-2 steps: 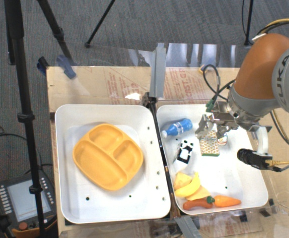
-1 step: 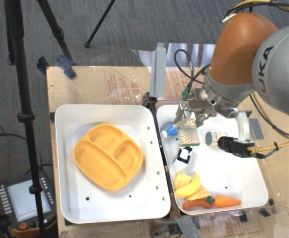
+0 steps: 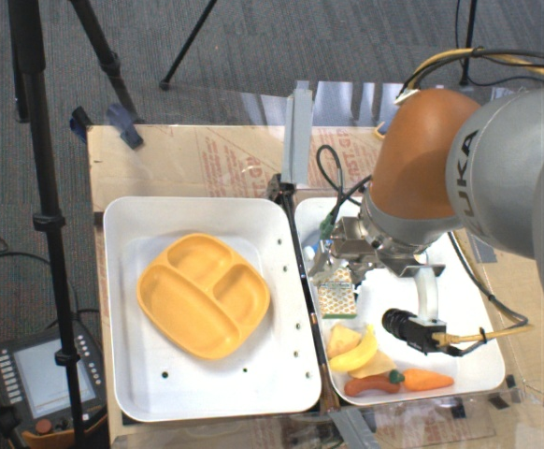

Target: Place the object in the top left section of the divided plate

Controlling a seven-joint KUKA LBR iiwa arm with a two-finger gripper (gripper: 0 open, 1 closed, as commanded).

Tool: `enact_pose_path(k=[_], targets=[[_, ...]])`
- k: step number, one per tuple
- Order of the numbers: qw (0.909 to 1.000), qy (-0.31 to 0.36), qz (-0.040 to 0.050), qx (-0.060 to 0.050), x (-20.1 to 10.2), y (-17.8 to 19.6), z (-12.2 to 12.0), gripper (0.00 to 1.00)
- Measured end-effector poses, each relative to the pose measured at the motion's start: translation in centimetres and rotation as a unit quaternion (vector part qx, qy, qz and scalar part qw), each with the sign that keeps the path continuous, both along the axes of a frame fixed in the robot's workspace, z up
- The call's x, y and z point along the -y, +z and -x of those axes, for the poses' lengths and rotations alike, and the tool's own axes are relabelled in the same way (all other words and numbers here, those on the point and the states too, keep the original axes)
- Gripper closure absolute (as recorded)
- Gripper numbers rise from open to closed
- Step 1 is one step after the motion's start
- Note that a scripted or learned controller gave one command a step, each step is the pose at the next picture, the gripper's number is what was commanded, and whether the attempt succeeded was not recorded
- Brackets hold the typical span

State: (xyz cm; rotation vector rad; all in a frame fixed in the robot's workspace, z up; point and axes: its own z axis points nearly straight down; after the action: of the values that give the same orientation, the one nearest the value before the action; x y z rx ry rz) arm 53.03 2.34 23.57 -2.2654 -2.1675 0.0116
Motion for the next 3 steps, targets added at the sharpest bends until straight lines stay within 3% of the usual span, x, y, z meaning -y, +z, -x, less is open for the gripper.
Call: enact_pose_path(k=[1, 2, 3], targets=[[0.998, -0.063, 0.0011, 0.001, -4.8, -2.6, -10.4, 1.0], [0.9936, -0.113, 0.0013, 0.0, -4.5, -3.5, -8.5, 1.0], [0.9966, -0.081, -0.0015, 0.009, -13.9, -12.7, -10.3, 1.0]])
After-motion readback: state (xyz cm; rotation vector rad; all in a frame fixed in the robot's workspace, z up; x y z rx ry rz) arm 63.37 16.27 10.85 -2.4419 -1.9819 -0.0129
